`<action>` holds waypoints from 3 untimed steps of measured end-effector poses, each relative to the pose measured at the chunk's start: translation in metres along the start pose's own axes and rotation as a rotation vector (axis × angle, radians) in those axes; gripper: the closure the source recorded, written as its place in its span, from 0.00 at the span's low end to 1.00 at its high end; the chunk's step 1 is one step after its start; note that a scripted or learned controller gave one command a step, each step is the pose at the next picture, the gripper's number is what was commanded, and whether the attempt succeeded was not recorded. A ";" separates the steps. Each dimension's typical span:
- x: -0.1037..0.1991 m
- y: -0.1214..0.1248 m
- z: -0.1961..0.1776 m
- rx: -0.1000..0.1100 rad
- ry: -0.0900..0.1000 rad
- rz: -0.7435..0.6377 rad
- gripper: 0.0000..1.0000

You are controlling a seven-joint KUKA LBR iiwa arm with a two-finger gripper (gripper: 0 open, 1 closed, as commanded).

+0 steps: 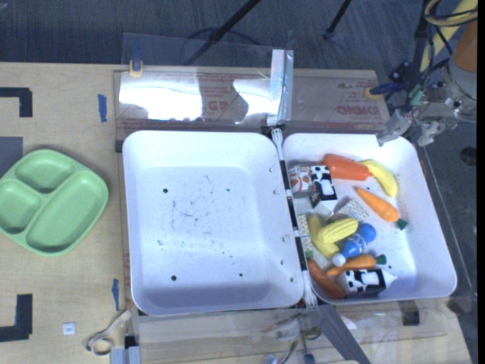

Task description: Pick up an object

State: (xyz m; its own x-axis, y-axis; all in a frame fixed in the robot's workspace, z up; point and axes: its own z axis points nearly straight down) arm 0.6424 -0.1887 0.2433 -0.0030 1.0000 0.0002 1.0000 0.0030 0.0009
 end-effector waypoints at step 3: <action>-0.025 -0.050 0.145 -0.010 -0.001 -0.232 1.00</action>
State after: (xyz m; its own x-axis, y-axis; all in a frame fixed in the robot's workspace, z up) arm 0.5929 -0.2135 0.0985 -0.2329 0.9725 -0.0017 0.9724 0.2329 0.0106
